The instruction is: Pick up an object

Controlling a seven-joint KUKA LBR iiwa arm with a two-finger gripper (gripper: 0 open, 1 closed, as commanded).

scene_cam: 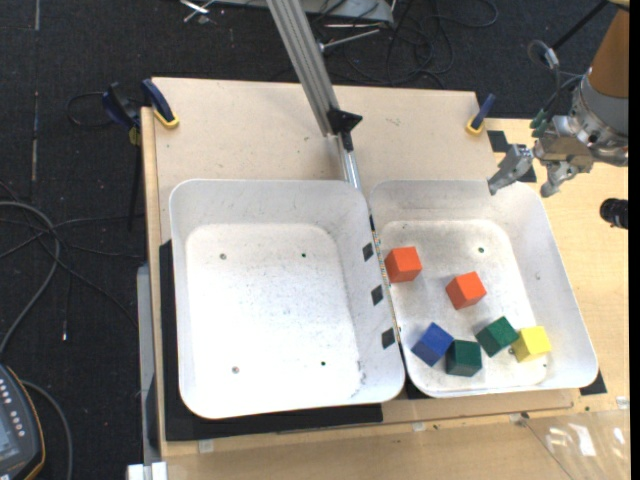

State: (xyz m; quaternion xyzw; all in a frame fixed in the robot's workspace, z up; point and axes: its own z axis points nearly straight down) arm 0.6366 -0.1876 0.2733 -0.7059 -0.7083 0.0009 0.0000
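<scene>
The right bin (520, 218) holds several small blocks. Two orange blocks (403, 263) (465, 290) lie near its middle. Along its front lie a blue block (433, 343), two green blocks (463, 357) (496, 335) and a yellow block (532, 343). My gripper (530, 172) hangs above the bin's far right corner, well behind the blocks. Its two fingers (505, 171) stand spread apart with nothing between them.
The left bin (200, 208) sits beside the right one on the wooden bench. A slanted metal pole (305, 53) comes down to the gap between the bins at the back. Clamps (158, 103) (482, 113) grip the bench's far corners.
</scene>
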